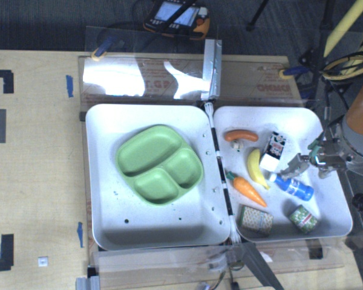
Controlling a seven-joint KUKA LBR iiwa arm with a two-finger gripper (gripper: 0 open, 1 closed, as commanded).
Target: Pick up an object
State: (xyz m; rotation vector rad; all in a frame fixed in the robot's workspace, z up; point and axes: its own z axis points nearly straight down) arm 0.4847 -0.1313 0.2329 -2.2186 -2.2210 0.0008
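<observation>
The gripper (297,165) hangs by the right bin's (302,118) right edge; finger state unclear. It could nudge the crowded blue bottle (295,188) and miss.

pale wooden bench (36,180), dark floor (60,11)

A: Where does everything sit relative to the banana (257,167)?

B: The banana lies mid right bin (333,216). Behind it, a sausage (241,136); just right, touching it, a small carton (274,150). Before it and left, a carrot (249,189); before that, a packet (256,219).

A: And further right?

B: A bottle (294,186), then a can (304,218) nearer the front. Far left, the divided plate (159,163) in the left bin (103,132).
</observation>
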